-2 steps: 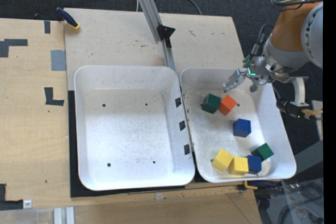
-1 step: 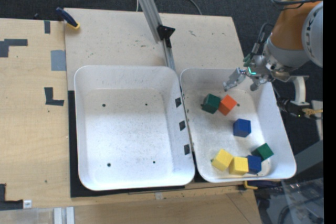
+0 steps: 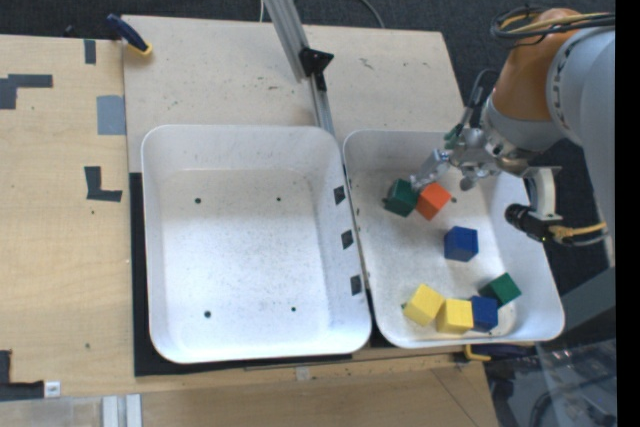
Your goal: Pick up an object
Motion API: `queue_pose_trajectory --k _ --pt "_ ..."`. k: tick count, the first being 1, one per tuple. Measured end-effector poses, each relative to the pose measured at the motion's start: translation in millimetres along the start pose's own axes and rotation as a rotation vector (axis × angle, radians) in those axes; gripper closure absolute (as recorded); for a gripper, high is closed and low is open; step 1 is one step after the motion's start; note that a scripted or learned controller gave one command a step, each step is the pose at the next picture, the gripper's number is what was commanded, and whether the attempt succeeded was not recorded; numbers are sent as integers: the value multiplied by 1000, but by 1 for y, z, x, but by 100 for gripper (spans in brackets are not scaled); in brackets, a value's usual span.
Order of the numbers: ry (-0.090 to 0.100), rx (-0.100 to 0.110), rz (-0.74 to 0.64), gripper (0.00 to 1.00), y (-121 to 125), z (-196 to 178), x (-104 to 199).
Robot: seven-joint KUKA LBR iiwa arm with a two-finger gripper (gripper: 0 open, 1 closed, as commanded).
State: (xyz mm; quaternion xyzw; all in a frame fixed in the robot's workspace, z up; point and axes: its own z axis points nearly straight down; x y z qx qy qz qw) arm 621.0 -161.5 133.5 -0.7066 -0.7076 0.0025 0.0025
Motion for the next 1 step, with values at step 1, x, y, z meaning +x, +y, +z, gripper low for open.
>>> queue_pose_trajectory --k 1 --pt "-4 -26 -1 0 7 18 -1"
